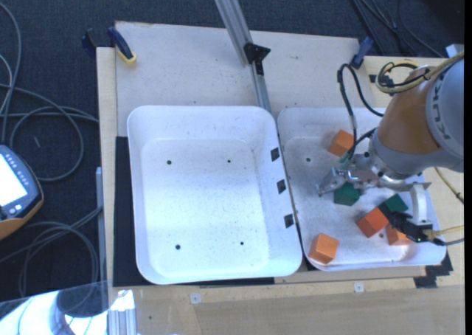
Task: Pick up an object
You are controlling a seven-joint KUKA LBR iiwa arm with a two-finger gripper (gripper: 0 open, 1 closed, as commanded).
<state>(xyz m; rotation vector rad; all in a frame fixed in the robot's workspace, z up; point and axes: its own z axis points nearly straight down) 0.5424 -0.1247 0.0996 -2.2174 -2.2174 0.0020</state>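
1. Where the arm [420, 116] reaches over the right bin [295, 130], the fingers [341, 181] sit low above the bin floor; whether they are released or clenched cannot be told.
2. A green block [345, 195] lies just below the fingers, touching or nearly so.
3. An orange block [341, 142] lies just beyond the fingers.
4. Another orange block [323, 248] lies well apart, at the near rim.
5. The left bin [147, 123] sits beside it on the bench [184, 68].

arm: reaching from right (orange-banded wrist) | hand [341, 182]: lowered, pointing left
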